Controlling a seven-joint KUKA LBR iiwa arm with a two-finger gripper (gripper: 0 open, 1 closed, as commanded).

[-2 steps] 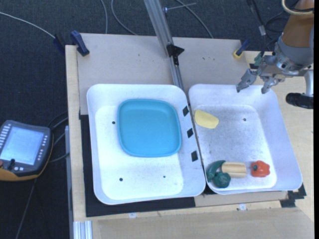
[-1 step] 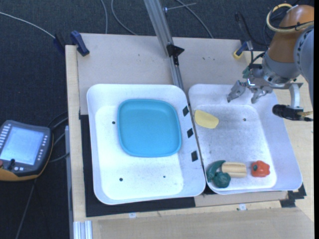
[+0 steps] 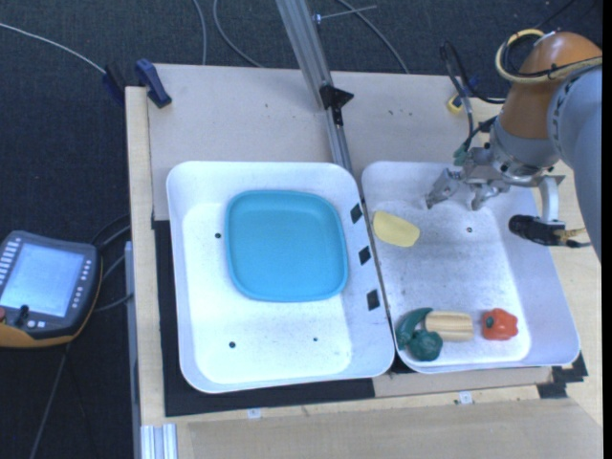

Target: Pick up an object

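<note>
Looking down on a bench, the camera view shows two white bins side by side. The left bin [image 3: 191,256] holds a blue square plate [image 3: 287,245]. The right bin [image 3: 535,295] holds a pale yellow piece [image 3: 395,229] near its left wall, and along its near edge a green vegetable [image 3: 419,333], a tan block [image 3: 449,325] and a red pepper [image 3: 498,324]. The gripper [image 3: 465,191] hangs over the bin's far end, fingers spread apart, gripping nothing. No writing is legible.

Setting: robotics lab. Evidence: industrial arm [image 3: 550,94] over a plywood counter [image 3: 249,113]; teach pendant [image 3: 43,285] on dark carpet [image 3: 57,27]; loose cables [image 3: 191,8]; aluminium camera mast [image 3: 306,55]; two white bins [image 3: 191,256].
</note>
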